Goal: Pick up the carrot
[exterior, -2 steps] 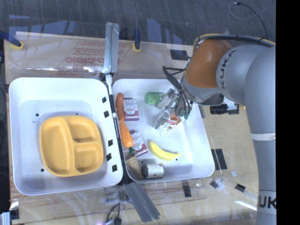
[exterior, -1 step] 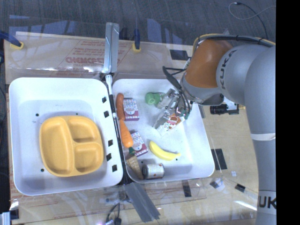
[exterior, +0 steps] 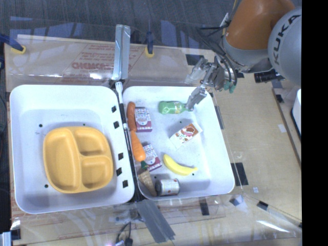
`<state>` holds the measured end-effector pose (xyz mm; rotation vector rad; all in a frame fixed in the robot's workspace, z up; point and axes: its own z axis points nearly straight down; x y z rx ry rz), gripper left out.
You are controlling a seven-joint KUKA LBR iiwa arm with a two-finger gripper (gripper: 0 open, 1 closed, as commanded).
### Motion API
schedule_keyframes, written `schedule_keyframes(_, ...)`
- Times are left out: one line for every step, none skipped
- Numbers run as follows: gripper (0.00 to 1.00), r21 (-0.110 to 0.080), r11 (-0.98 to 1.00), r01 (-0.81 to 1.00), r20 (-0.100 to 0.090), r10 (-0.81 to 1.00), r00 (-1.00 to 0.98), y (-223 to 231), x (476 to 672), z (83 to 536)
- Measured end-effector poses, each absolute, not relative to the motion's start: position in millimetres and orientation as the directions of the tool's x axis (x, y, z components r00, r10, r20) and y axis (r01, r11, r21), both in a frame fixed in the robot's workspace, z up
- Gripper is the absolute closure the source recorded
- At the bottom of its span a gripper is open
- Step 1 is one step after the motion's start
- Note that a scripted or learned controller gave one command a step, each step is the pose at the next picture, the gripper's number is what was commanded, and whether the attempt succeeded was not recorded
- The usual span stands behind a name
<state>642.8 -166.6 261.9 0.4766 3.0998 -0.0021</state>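
Observation:
The carrot [exterior: 137, 146] is a slim orange piece lying lengthwise against the left wall of the right bin [exterior: 221, 152], with a reddish sausage [exterior: 131, 115] just beyond its far end. My gripper [exterior: 190, 93] hangs over the bin's far right corner, well away from the carrot. Its fingers [exterior: 196, 97] stand open with nothing between them. The lower fingertip is close to a green item [exterior: 172, 107].
The right bin also holds small red cartons [exterior: 143, 120] [exterior: 185, 134] [exterior: 152, 158], a banana [exterior: 178, 165], a can [exterior: 167, 186] and a brown cone [exterior: 145, 180]. A yellow divided plate [exterior: 78, 159] lies in the left bin [exterior: 20, 117].

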Motion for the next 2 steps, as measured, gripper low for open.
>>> schedule_keyframes(0.00, -0.001, 0.961, 0.277, 0.001, 0.277, -0.961, -134, 592.1, 174)
schedule_keyframes(0.00, -0.002, 0.998, 0.063, -0.015, 0.063, -0.998, -92, 608.1, 99)
